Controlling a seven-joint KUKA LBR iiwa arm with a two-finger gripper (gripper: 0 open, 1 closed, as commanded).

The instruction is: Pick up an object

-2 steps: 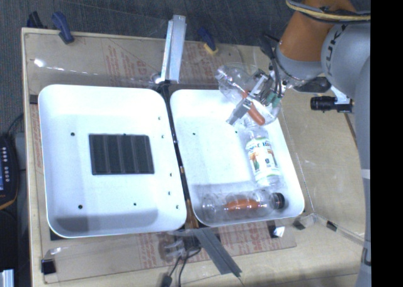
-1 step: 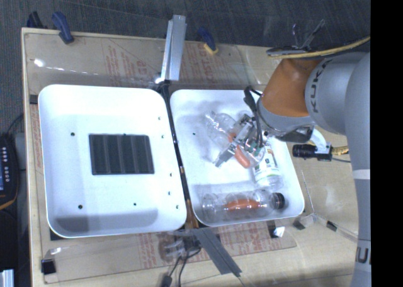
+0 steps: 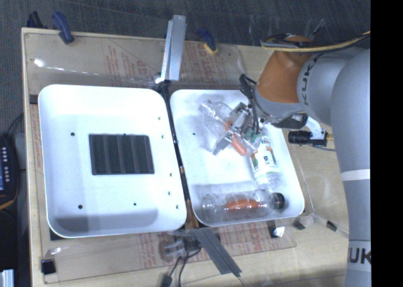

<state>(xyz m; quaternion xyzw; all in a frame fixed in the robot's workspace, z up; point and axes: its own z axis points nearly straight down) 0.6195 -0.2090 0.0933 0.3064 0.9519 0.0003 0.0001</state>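
I'm reaching in from the right, my grey arm (image 3: pixel 343 100) bent over the right bin (image 3: pixel 189 153), orange band just above the wrist. My end effector (image 3: pixel 236 129) is down low in the upper middle of that bin, in among a cluster of clutter. Can't tell how wide it stands from here; the metal parts blur into the things around them, and I can't tell whether anything sits between them.

Right by the tip there's a clear plastic piece (image 3: pixel 215 112), glassy and hard to outline, and a small orange-red object (image 3: pixel 239 145) just below the tip, touching or nearly so. Beside that, toward the right wall, a white bottle with a printed label (image 3: pixel 264 161) lies on its side, running down the bin. Along the near wall, a clear bottle with something orange inside (image 3: pixel 239 204) lies across, dark cap pointing right.

Over in the left bin (image 3: pixel 56 153), a dark ribbed rectangle (image 3: pixel 121 153) sits flat near the middle, well apart from me.

Both bins rest side by side on the bench (image 3: pixel 94 59), blue clamps (image 3: pixel 62 26) along its far edge.
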